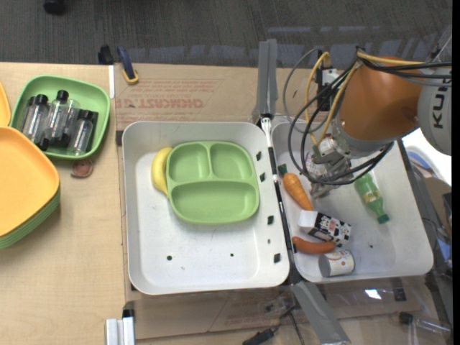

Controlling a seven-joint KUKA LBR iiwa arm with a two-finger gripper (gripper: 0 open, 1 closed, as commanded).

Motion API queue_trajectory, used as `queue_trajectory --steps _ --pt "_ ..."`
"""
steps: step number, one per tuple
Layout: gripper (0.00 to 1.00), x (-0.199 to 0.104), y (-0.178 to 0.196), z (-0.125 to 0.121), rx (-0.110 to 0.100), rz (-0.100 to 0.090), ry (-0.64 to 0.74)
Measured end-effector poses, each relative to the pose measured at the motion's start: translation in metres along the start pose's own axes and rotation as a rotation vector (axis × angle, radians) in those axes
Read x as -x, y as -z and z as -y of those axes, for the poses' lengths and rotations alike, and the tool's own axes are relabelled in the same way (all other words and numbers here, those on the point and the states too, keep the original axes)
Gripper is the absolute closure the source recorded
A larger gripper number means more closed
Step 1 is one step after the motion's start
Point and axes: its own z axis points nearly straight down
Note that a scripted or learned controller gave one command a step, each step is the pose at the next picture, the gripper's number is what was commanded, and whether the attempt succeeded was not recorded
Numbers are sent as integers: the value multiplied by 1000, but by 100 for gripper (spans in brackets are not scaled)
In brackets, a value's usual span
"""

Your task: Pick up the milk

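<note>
**Gripper low in the right bin, milk carton lying toward the front edge**

The gripper [325, 182] hangs low inside the right bin [410, 254], near that bin's left wall and about midway between its back and front edges. Cables and the arm's [381, 103] orange band cover much of it from above, so how far it is open cannot be told, and nothing can be made out in its grasp.

The milk [329, 226], a small white carton with black cow patches, lies on its side on the bin floor, toward the front-left part of the right bin and apart from the gripper. A carrot [296, 190] lies just beside the gripper, close to the left wall. A sausage [313, 246] rests just in front of the milk, and a grey can [336, 263] lies on its side by the front edge. A green bottle [372, 198] lies toward the bin's middle.

In the left bin [144, 264] sits a green divided plate [212, 182], with a yellow banana [159, 171] tucked against its left side.

On the counter's [65, 279] left part stand a green tray of vials [61, 117] and a stack of orange plates [25, 185].
</note>
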Motion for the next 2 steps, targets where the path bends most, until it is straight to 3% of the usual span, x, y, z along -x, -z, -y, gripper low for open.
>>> queue_trajectory --steps 1,2 --pt "100 2 53 -35 2 0 198" --pt "100 -11 57 -68 5 3 691"
